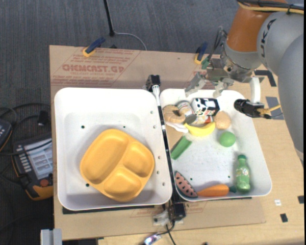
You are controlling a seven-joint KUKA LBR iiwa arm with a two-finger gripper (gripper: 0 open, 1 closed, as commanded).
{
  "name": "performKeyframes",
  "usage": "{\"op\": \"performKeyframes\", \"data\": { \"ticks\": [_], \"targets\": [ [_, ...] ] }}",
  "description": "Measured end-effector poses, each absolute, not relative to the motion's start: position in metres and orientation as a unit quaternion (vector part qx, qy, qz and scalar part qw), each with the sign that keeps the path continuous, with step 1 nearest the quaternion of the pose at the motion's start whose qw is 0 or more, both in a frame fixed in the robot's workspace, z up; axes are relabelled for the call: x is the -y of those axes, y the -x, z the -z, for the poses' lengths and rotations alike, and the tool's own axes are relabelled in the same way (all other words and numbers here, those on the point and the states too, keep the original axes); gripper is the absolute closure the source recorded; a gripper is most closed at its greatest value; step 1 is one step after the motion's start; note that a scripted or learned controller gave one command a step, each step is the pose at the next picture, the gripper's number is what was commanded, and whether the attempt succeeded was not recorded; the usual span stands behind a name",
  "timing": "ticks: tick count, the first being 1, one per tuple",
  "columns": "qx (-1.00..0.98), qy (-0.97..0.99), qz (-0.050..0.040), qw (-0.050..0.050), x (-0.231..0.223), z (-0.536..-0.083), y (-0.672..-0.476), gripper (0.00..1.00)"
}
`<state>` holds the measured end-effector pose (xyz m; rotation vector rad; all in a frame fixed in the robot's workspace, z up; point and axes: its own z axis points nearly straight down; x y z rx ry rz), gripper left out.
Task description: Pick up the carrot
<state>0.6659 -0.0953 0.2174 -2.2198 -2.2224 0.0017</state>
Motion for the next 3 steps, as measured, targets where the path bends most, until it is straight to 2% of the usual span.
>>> {"op": "performKeyframes", "data": {
  "ticks": [1,2,3],
  "targets": [
    [0.745,0.667,-0.0008,-0.001,0.162,-0.292,-0.570,0.00],
    [0.864,0.504,-0.0002,0.001,0.142,-0.101,-0.484,0.00],
    [0.965,0.263,0.0002,-0.001,0.111,-0.230,-0.496,0.00]
  ]
}}
